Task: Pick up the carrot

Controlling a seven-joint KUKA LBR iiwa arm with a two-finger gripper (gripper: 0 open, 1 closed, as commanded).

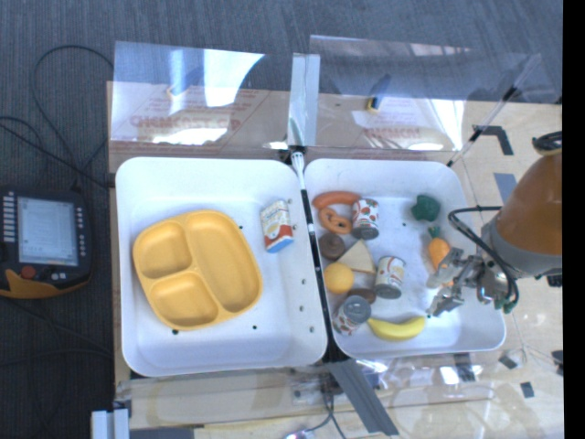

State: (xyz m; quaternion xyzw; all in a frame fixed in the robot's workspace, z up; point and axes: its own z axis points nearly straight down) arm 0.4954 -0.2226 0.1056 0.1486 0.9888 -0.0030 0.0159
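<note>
The bench carries 2 shallow white plastic bins side by side, the left bin [137, 337] and the right bin [475, 332], standing on a pale wooden surface [521, 391]. Around the bench the floor is a dark grey carpet [274, 7]. Clear plastic panels [201, 80] rise behind the far edge of both bins and catch bright reflections. On the carpet at the far left lies a black control tablet with a grey screen [44, 240], and a black cable [55, 90] loops away from it.

In the left bin rests a yellow plastic plate with 3 compartments [196, 268], and to its right a small white and red carton [277, 224] lies near the wall between the bins.

The small orange carrot [439, 251] lies in the right part of the right bin, nearer than a green broccoli piece [424, 208]. The two-finger gripper [452, 293] is low over the bin floor, just beside the carrot on its near right side; the carrot is not between its fingers, and I cannot tell if the claw is spread or pressed together. A yellow banana [397, 327] lies along the near wall, to the left of the gripper.
</note>
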